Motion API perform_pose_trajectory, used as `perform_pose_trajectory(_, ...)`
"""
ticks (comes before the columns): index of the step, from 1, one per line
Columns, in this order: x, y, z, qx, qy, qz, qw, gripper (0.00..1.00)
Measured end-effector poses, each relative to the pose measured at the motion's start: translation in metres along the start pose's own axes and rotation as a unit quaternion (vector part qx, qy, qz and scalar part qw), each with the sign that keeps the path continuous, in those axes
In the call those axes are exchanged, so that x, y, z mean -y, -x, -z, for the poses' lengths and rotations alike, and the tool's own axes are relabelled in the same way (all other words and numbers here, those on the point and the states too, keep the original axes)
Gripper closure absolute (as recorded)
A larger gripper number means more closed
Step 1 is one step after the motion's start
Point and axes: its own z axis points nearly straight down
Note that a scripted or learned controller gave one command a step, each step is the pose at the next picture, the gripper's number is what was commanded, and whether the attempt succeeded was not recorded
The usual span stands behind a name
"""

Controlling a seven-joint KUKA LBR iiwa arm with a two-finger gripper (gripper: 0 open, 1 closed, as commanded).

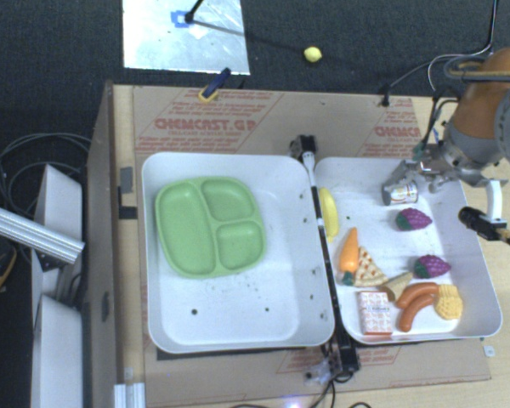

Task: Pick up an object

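Gripper (401, 191) low at twelve o'clock in the right bin (484, 300); finger opening impossible to tell. Purple grapes (414, 219) just beside at five o'clock, apparently untouched, resting on bin floor.

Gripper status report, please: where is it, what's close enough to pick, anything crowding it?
Gripper low over right bin, far end. Nearest item: purple grapes, just beside, not held. Second grapes, sausage, carrot farther off. Nothing blocking.
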Motion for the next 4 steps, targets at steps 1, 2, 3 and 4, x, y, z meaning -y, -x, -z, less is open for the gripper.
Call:
perform_pose_trajectory(1,0.019,-0.022,-0.027,-0.002,-0.01,0.0,1.0,0.0)
perform_pose_trajectory(2,0.044,-0.016,-0.027,-0.002,-0.01,-0.001,0.9999,0.0)
perform_pose_trajectory(3,0.043,-0.016,-0.015,-0.002,-0.008,-0.001,1.0,1.0)
perform_pose_trajectory(4,0.043,-0.016,-0.016,-0.002,-0.008,-0.001,1.0,0.0)
